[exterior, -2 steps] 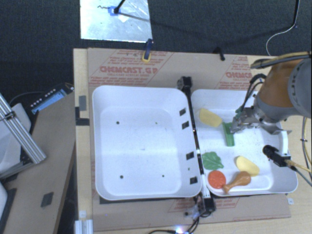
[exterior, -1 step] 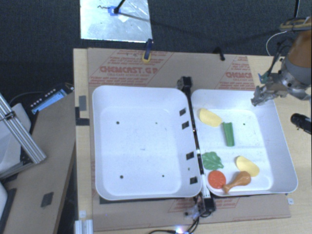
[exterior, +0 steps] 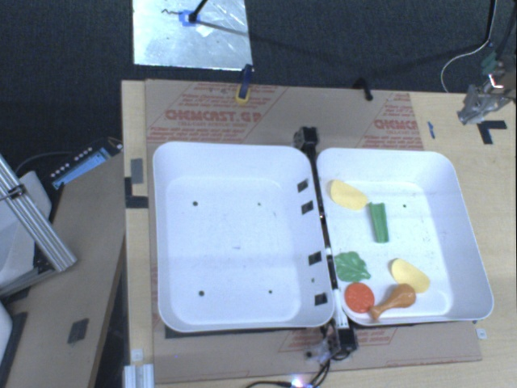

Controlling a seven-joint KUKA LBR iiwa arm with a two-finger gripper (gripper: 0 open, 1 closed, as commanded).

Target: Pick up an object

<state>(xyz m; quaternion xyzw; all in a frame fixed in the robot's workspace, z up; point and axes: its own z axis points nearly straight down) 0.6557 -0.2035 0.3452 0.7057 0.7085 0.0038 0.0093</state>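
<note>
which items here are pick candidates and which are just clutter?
Pick candidates, all in the right bin:
yellow piece
green stick
green leafy piece
second yellow piece
red round piece
drumstick

Clutter:
left bin
foil sheet
yellow clip
gripper parked at far right

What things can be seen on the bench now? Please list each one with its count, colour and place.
bins: 2, white, side by side on the bench
lemon-like pieces: 2, yellow, right bin, one at the back left, one at the front right
stick: 1, green, middle of the right bin
leafy piece: 1, green, right bin, front left
tomato: 1, red, right bin, front left corner
drumstick: 1, brown, right bin, front, beside the tomato
gripper: 1, grey metal, beyond the right bin at the far right
</note>
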